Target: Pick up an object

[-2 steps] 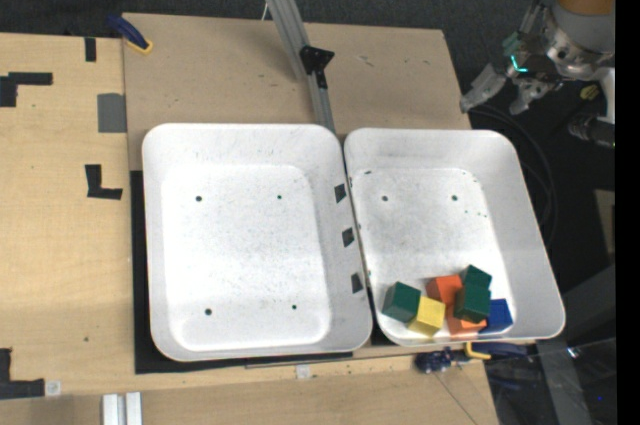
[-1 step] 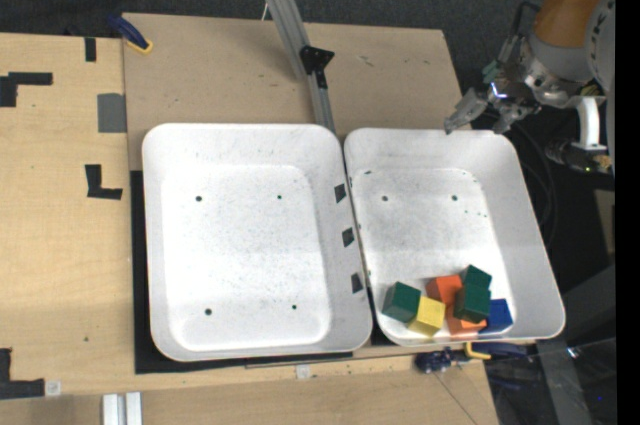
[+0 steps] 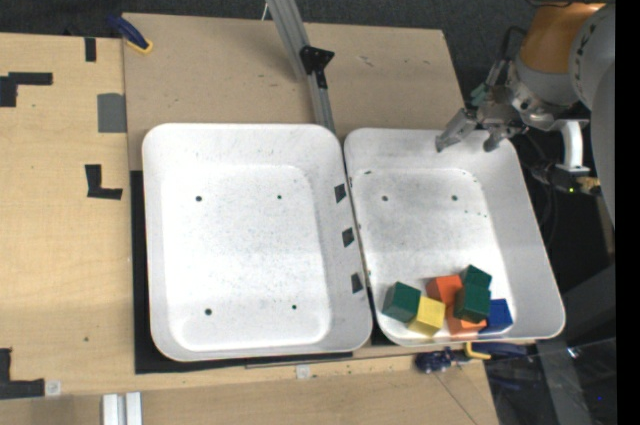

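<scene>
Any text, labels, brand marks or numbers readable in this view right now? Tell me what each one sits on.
None can be read.
Black tape shapes on the bench: plain marks, not letters.
Blocks in the right bin: plain coloured faces, no print.
Arm and gripper: no legible label.

Grey arm (image 3: 600, 53) with an orange band (image 3: 560, 23) — dark cables trailing; metallic two-fingered end effector (image 3: 468, 139).
</scene>
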Tool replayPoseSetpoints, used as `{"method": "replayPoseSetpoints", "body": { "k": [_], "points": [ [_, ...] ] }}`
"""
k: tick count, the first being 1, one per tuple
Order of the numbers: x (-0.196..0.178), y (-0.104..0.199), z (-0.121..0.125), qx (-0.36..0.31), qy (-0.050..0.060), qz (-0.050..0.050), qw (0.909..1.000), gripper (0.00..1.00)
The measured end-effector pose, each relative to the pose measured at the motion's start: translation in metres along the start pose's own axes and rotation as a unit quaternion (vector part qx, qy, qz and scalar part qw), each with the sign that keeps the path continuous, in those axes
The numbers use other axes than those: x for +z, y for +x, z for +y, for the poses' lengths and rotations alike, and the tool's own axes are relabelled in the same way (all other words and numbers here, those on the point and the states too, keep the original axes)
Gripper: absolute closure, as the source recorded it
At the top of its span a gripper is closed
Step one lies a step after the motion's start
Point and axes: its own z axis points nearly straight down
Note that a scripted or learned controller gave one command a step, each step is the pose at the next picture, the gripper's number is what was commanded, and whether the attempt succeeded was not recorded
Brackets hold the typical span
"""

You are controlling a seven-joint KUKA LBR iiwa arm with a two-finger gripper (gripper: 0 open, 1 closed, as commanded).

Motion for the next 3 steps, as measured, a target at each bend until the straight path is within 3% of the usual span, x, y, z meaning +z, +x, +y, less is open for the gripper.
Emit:
{"method": "replayPoseSetpoints", "body": {
  "k": [1,2,3],
  "points": [
    [0.052,0.001,-0.001,0.000,0.001,0.001,1.0000,0.00],
    [0.041,0.002,0.000,-0.001,0.001,0.000,1.0000,1.00],
    [-0.007,0.010,-0.004,0.000,-0.005,0.001,1.0000,1.00]
  ]
}}
